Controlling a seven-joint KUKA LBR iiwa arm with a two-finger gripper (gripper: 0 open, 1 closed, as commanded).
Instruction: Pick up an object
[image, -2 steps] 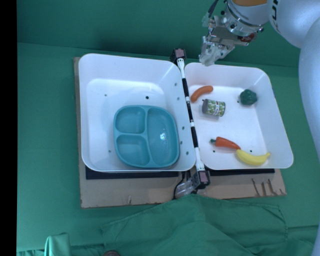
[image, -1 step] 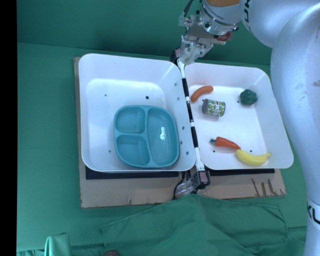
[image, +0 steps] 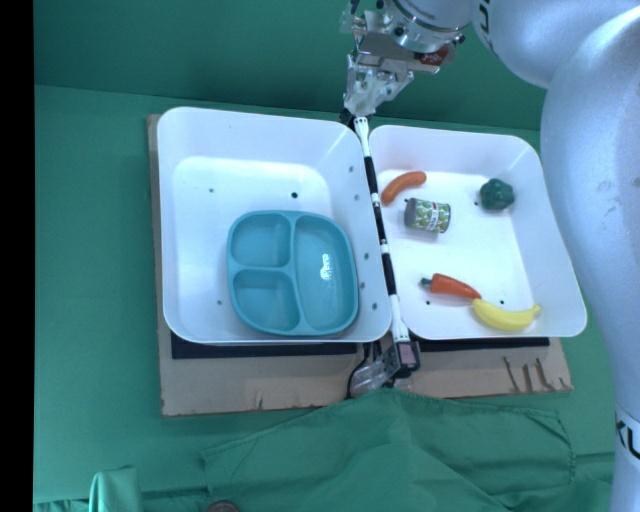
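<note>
Taking the strip where the two bins meet as the landmark, the teal divided plate (image: 292, 272) lies to its left, flat in the left bin (image: 200, 140), and nothing loose sits on it.

At the strip's far end hangs the claw (image: 368, 95), above the bins' back rims and slightly to the left-bin side. It carries nothing between its fingers; whether they stand wide or narrow is too small and cluttered to tell from this slant.

Right of the strip, in the right bin (image: 560, 300), lie all the pickable things. Closest to the strip at the far end is the orange sausage (image: 403, 184), its long axis running slantwise, the far tip pointing away from the strip. Just nearside of it stands or lies a small labelled can (image: 427, 215). Farther right, near the bin's far right wall, sits a dark green broccoli-like piece (image: 497, 194). Toward the near edge are the carrot (image: 452, 286), its long axis roughly across the bin, and just beyond it the yellow banana (image: 506, 316), touching or almost touching the carrot's tip.

The move likely turns on this: every candidate lies to the right of and nearer the camera than the claw, with the sausage the shortest reach, so the claw would want to close across its slanted length.
</note>
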